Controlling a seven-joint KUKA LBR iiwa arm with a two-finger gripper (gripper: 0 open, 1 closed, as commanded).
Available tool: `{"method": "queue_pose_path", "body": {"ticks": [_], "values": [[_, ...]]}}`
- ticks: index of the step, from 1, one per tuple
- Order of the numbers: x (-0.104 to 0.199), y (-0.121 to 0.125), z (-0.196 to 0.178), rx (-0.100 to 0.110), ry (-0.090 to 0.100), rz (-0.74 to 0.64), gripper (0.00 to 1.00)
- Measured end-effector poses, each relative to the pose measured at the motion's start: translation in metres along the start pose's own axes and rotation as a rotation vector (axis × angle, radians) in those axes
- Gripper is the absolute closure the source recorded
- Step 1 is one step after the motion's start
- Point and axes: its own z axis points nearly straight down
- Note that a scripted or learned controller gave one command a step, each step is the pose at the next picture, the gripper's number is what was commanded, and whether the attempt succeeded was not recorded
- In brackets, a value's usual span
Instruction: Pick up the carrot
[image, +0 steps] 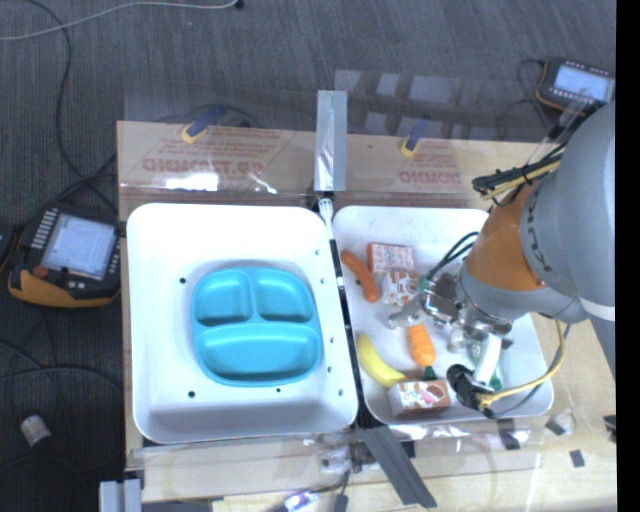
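The left white plastic bin (150, 330) holds a turquoise three-compartment plastic tray (257, 325), lying flat near its middle and well apart from the work.

Across the divider, the right white plastic bin (350, 225) is crowded. At its left edge a long orange-red sausage-like toy (360, 276) lies at a slant, with a small red and white printed packet (390, 258) just beside it. Lower down, a yellow plastic banana (376, 363) curves along the near-left side, and a small brown carton (420, 397) sits at the near wall.

The short orange plastic carrot (423, 344) lies in the middle of this bin, between the banana and the arm's wrist, its blunt end pointing to the near wall. The grey two-finger gripper (432, 308) hangs just beside and above the carrot's upper end. How far its jaws stand open I cannot tell, as the wrist hides them; nothing is visibly held between them.

To do the grasp well, I judge the gripper should centre over the carrot's mid-length, close across its narrow width, and descend straight. The banana and carton lie near, so a skewed approach could nudge them or roll the carrot away.
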Motion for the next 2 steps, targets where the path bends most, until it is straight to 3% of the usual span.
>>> {"method": "queue_pose_path", "body": {"ticks": [1,2], "values": [[0.001,0.0,-0.009,0.001,0.001,0.0,1.0],[0.004,0.004,-0.097,0.011,-0.003,-0.174,1.0]]}}
